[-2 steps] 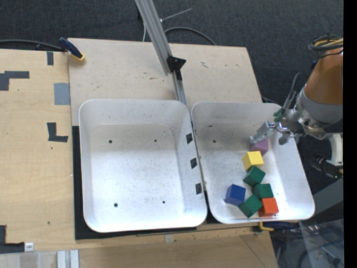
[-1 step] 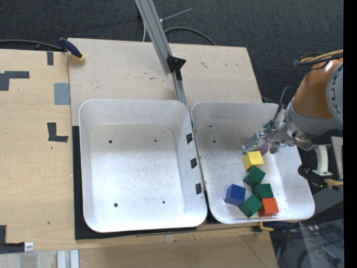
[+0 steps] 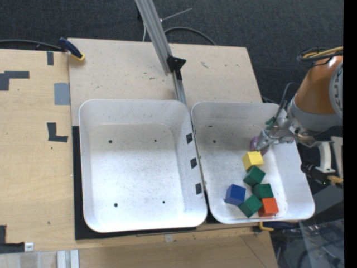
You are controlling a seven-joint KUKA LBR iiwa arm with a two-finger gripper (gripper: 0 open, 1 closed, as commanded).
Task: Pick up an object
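Observation:
Several small cubes lie in the right bin (image 3: 223, 116): a yellow cube (image 3: 252, 159), a green cube (image 3: 255, 176), a blue cube (image 3: 235, 194), two more green cubes (image 3: 251, 205) (image 3: 264, 191), and an orange cube (image 3: 269, 206). My gripper (image 3: 261, 143) reaches into this bin from the right and sits low, just above and behind the yellow cube. A small purple object (image 3: 254, 143) shows at the fingertips. The arm's orange band (image 3: 315, 91) is at the right edge.
The left bin (image 3: 89, 149) stands beside the right one. A slanted metal rail (image 3: 159, 35) runs from the top down to the gap between the bins. A blue and yellow clamp (image 3: 71, 48) lies at the bench's far left corner.

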